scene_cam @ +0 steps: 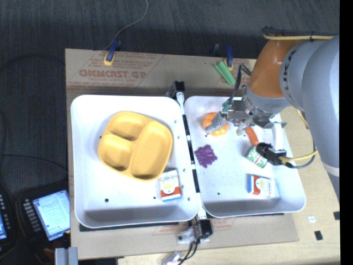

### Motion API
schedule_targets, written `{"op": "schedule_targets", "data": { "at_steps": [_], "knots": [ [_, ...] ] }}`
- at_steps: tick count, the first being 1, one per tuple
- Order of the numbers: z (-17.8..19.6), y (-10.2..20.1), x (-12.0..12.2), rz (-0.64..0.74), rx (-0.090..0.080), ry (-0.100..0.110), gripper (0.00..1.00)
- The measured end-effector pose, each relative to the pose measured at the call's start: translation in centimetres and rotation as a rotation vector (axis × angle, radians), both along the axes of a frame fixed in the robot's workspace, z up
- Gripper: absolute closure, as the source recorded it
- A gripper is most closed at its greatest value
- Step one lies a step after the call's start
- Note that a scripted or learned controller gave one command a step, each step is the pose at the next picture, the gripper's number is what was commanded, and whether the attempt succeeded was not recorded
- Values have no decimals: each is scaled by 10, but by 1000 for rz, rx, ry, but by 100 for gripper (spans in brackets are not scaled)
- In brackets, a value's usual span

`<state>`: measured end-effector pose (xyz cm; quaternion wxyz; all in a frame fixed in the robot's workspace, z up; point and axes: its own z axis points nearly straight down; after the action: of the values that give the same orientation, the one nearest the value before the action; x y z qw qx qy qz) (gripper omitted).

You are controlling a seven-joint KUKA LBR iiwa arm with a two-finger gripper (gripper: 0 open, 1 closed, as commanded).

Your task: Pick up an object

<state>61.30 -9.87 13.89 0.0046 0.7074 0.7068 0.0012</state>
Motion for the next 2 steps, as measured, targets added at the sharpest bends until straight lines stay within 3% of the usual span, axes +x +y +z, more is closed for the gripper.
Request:
{"op": "schedule_targets", "data": {
  "at_steps": [1,2],
  "knots": [
    [10,0,0,0,0,0,100],
    [10,0,0,0,0,0,0]
  ]
}}
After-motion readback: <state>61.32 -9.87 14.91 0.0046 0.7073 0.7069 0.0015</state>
